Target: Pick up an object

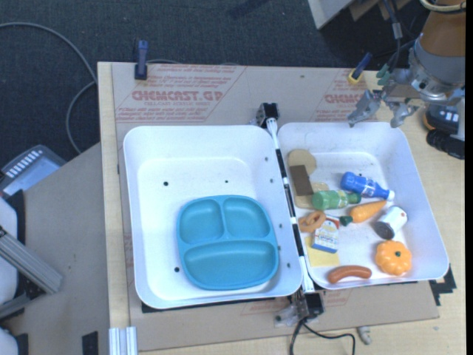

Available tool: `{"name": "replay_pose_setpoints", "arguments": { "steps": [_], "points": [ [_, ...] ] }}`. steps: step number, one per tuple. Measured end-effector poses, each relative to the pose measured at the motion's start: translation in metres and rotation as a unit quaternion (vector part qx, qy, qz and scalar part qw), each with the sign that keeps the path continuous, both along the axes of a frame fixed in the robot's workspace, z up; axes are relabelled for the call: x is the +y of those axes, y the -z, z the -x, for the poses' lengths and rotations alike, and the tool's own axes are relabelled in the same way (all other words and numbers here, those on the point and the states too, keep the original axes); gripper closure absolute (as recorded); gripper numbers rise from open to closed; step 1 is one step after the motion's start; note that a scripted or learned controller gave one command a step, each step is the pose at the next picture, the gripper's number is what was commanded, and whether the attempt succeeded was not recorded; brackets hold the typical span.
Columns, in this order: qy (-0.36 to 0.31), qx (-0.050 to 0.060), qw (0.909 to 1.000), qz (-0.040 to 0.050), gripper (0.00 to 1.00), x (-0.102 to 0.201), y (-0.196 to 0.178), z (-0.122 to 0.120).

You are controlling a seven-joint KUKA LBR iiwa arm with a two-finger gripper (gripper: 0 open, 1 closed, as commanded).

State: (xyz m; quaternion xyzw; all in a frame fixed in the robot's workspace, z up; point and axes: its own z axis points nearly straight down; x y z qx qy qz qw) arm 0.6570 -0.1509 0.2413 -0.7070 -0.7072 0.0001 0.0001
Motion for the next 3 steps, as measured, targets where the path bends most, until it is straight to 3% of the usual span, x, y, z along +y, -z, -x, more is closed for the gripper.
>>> {"name": "replay_pose_setpoints", "arguments": {
  "steps": [1, 2, 3],
  "points": [
    [0.0, 0.001, 1.0, -0.0002, 0.0, 0.016, 0.064, 0.064],
    [0.0, -0.001, 1.0, 0.0004, 0.0, 0.005, 0.144, 0.06],
    [0.001, 0.001, 1.0, -0.0001, 0.0, -0.016, 0.157, 0.116]
  ]
}}
